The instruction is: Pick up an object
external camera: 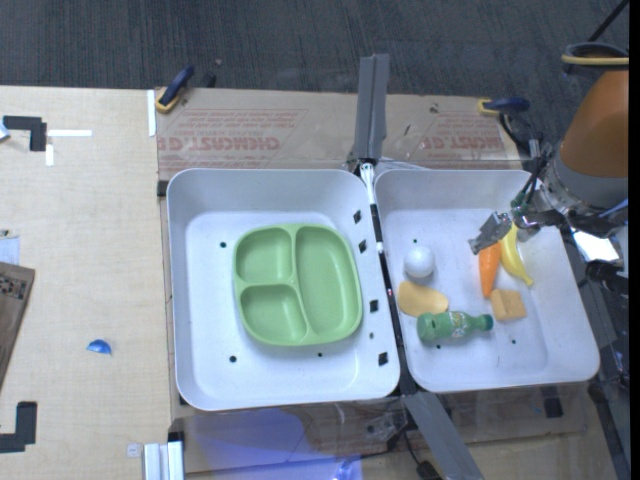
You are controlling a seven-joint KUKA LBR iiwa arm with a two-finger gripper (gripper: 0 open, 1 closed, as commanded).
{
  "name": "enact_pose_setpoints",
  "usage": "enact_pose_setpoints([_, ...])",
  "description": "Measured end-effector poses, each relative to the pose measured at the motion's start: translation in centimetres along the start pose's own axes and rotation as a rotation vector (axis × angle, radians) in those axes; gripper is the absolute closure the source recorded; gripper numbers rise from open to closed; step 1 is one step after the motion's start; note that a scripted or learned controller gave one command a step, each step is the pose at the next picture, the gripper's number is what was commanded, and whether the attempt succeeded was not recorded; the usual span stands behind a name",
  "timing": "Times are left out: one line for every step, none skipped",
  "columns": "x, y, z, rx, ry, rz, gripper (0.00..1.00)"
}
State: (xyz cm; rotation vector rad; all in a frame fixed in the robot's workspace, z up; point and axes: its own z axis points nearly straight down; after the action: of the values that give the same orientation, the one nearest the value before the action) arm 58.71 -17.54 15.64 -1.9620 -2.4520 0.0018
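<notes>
Banana [517, 256] and carrot [487, 269] are seen side by side at the far right of the right bin [560, 368], directly under the gripper [505, 228]; either may be taken as the object meant; whether the gripper is spread or pressed together cannot be told, and nothing is seen pinched in it. Both look like light toy food, probably stiff moulded plastic with a smooth, somewhat slippery skin, so a hold across the narrow width near mid-length is judged safest. The carrot's long axis runs near to far, its thinner end seemingly toward the near side; the banana is curved, its length running roughly the same way and bowing to the right. Just beside them lie an orange block [509, 306], a green bottle [454, 325] lying on its side with its long axis left to right, a yellow piece [422, 298] and a white ball [419, 261]; a green tray [298, 284] sits in the left bin [190, 298].
</notes>
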Motion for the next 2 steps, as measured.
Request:
enact_pose_setpoints([0.2,-1.4,6.5,-0.001,0.000,-0.187,0.00])
enact_pose_setpoints([-2.7,-7.3,3.4,-0.002,-0.001,-0.197,0.00])
